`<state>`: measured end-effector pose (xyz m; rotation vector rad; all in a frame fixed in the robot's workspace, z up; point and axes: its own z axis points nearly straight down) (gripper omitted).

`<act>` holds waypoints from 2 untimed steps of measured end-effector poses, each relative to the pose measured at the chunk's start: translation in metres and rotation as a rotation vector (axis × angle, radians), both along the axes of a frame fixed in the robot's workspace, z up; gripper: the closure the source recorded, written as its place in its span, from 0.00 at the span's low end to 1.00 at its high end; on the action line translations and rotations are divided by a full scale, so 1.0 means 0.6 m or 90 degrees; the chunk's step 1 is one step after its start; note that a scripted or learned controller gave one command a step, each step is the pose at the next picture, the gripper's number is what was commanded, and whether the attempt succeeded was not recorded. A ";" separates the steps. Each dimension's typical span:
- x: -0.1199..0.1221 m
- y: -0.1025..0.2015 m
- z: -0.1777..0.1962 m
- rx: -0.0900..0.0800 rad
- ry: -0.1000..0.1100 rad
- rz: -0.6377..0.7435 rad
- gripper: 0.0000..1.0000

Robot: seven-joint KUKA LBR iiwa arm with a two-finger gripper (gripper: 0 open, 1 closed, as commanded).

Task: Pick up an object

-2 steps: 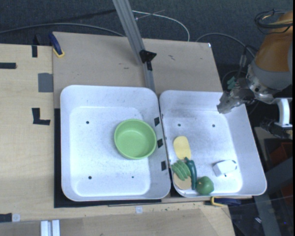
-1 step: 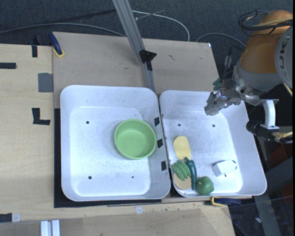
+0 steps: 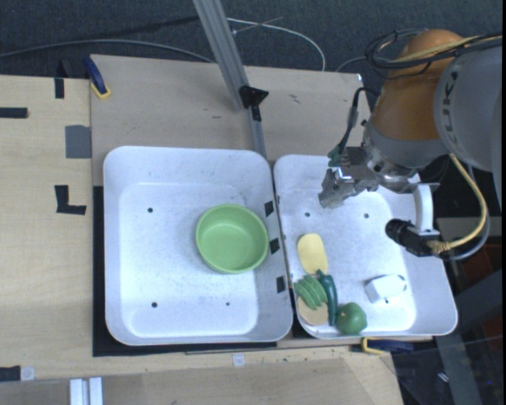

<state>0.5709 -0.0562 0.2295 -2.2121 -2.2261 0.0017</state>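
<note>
Even, fairly bright overhead light is cast, soft shadows are thrown, and slight blur is seen throughout.

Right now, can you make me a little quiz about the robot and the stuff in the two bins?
1. True or false: the green bowl sits in the left bin.
2. Which thing lies nearest the right bin's front edge? A) yellow piece B) green ball C) white object
3. Fill in: the gripper hovers over the ____ bin.

Key: 1 true; 2 B; 3 right.
</note>
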 end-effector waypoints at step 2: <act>-0.034 0.173 -0.010 0.000 0.001 0.000 1.00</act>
